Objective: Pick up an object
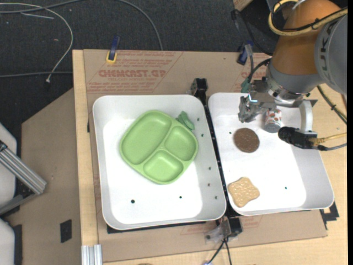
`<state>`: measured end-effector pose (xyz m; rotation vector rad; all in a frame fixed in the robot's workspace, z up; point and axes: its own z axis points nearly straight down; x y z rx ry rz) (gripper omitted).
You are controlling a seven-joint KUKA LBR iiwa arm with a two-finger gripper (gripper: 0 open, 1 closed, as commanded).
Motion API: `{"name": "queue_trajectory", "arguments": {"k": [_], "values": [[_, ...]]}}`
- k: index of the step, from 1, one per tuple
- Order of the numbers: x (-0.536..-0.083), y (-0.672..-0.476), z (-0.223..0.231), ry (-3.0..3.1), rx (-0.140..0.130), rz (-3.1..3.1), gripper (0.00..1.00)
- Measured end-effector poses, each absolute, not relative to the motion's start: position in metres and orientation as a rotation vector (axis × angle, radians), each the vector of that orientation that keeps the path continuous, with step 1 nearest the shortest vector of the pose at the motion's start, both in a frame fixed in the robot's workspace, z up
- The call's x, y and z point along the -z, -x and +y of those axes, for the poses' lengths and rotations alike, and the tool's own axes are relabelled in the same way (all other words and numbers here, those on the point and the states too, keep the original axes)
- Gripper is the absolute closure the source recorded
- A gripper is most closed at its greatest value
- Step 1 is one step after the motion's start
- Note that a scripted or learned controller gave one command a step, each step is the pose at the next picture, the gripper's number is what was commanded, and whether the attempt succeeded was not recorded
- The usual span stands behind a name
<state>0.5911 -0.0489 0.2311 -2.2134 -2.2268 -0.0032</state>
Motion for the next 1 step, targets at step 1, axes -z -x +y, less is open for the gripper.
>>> {"name": "queue_trajectory", "arguments": {"k": [1], "values": [[-0.2243,-0.5861,0.0102,2.212,-0.001,-2.225,1.00]]}}
